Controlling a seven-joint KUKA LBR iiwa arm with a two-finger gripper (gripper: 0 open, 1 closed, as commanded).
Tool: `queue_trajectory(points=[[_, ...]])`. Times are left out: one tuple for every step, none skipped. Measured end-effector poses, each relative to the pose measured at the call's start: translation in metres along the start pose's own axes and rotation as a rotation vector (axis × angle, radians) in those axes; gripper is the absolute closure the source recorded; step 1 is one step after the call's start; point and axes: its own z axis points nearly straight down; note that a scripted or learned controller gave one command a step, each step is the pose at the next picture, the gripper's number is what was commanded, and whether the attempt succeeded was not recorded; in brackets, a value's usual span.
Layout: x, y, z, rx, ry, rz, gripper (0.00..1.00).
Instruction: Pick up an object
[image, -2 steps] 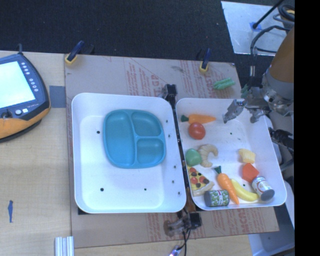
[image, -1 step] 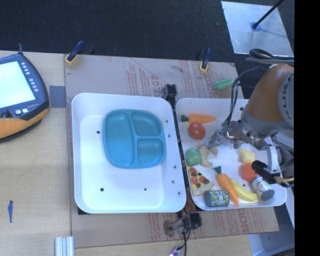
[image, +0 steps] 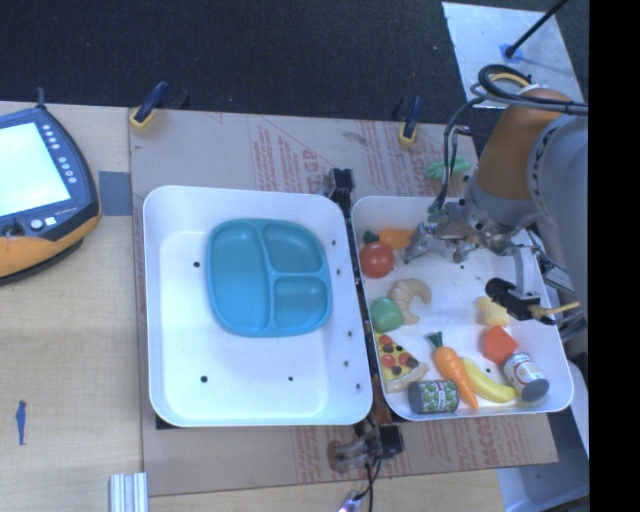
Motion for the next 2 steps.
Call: queue_trajectory(points=[[-0.023,-0.005,0.000,0.000,0.000,0.000,0.00],[0.016,-0.062,0.001,0.003,-0.001,-0.002,0.00]])
